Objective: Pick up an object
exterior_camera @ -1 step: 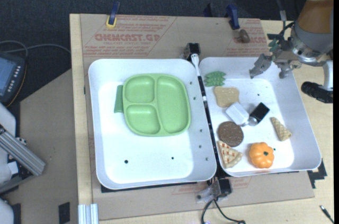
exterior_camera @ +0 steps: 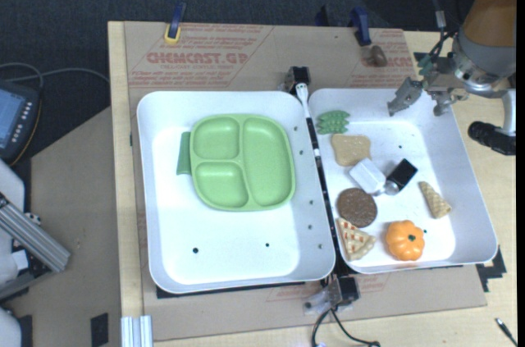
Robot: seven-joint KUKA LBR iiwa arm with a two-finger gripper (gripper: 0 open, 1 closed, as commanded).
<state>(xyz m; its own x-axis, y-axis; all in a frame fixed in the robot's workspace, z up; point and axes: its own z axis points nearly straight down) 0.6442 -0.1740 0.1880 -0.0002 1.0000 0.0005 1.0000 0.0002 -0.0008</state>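
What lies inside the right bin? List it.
In the right bin: a green leafy piece, a tan bread slice, a white block, a black block, a brown round patty, a waffle wedge, an orange pumpkin and a tan wedge. Whatever lies beneath them is covered.

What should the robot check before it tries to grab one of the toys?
1. Claw empty: ok, nothing sits between its fingers.
2. Claw open enough to grab: ok, the fingers stand apart.
3. Claw over a toy: not ok, it hangs at the right bin's far edge, away from the toys.
4. Toys in the right bin: ok, the orange pumpkin, brown cookie and toast slice lie there.
5. Room around a target: ok for the pumpkin, which has bare space around most of it; not ok for the cookie, crowded by neighbours.
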